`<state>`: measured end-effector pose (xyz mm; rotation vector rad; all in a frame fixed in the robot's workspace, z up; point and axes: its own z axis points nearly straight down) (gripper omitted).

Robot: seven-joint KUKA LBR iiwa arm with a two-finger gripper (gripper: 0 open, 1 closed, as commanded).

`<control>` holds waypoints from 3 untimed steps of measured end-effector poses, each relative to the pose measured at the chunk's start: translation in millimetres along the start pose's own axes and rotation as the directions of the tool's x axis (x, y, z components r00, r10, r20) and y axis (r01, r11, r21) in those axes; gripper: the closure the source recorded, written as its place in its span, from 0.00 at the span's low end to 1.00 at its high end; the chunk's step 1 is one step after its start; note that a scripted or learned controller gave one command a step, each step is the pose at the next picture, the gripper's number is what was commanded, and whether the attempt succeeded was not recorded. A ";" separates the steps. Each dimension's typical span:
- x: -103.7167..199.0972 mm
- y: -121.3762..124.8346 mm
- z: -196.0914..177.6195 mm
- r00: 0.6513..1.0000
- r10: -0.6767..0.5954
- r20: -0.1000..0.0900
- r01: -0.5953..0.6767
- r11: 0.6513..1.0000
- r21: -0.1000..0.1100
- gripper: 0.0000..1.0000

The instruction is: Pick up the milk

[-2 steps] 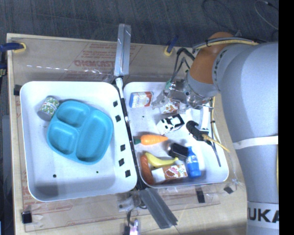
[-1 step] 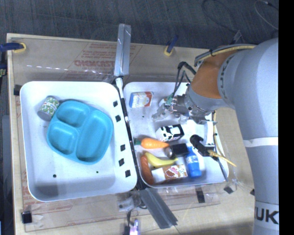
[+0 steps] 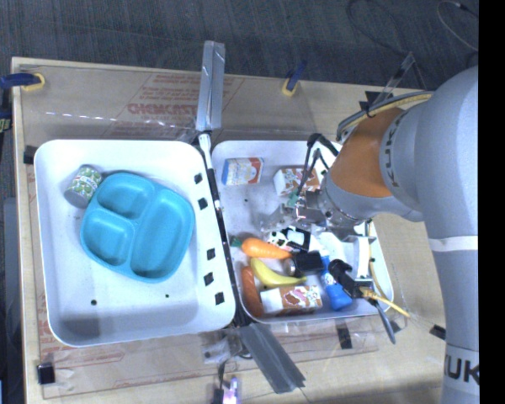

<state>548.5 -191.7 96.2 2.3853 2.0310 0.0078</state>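
The milk (image 3: 241,171), a small white carton with blue and orange print, lies near the back left corner of the right bin (image 3: 261,147). My gripper (image 3: 297,219) hangs low over the middle of that bin, under the orange-banded wrist. It is to the right of the milk and nearer the front, apart from it. Nothing shows between the gripper and the milk but bare bin floor.
A second small carton (image 3: 288,179) lies just behind the gripper. In front of it are a carrot (image 3: 265,248), a banana (image 3: 273,272), a sausage (image 3: 251,289), a labelled packet (image 3: 295,299) and a blue object (image 3: 337,294). The left bin (image 3: 59,293) holds a blue divided plate (image 3: 139,225) and a can (image 3: 84,183).
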 end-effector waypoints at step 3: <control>59.7 -62.3 -78.3 1.000 -0.006 -0.002 0.006 1.000 0.013 1.00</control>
